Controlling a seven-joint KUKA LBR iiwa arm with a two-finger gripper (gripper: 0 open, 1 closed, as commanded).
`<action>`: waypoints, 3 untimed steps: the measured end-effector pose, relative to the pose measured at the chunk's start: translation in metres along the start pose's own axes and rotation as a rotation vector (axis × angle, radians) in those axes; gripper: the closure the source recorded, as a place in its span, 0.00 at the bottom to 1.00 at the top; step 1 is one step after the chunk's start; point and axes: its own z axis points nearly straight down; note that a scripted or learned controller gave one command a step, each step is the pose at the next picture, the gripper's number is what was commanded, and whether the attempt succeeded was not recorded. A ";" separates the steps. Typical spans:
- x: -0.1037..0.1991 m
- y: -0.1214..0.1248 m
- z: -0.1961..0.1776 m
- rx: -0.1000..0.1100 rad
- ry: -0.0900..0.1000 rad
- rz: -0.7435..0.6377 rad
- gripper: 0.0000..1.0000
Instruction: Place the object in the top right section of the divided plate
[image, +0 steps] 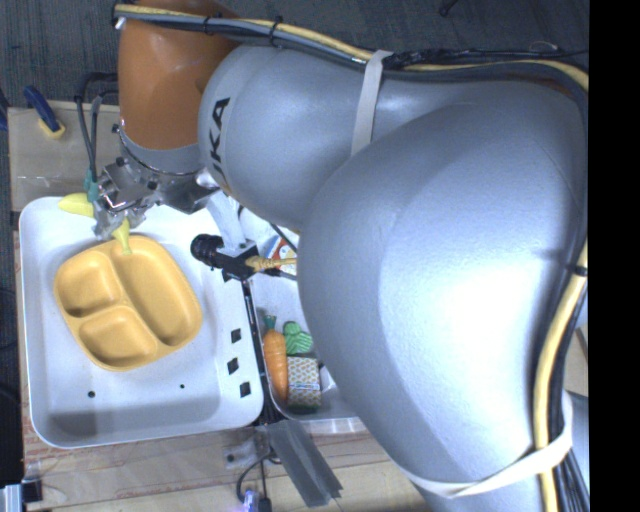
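Observation:
The yellow divided plate (125, 300) lies in the left white bin (50, 400), with three sections showing. My gripper (112, 212) hangs just above the plate's far edge, under the orange band of the wrist. A small yellow-green piece (122, 238) pokes out right below the gripper, over the plate's upper rim; whether it is held I cannot tell. A yellow object (74, 205) lies in the bin just left of the gripper, beyond the plate.
The right bin (300, 420) holds an orange carrot (276, 365), a green item (297, 338) and a small patterned box (304, 380). The grey arm covers most of the right side. A blue-handled tool (40, 110) lies on the bench at far left.

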 end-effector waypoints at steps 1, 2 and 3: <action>-0.004 -0.018 -0.071 -0.014 0.000 -0.041 1.00; 0.015 -0.056 -0.131 -0.015 -0.001 -0.180 1.00; 0.049 -0.109 -0.025 -0.008 -0.001 -0.117 1.00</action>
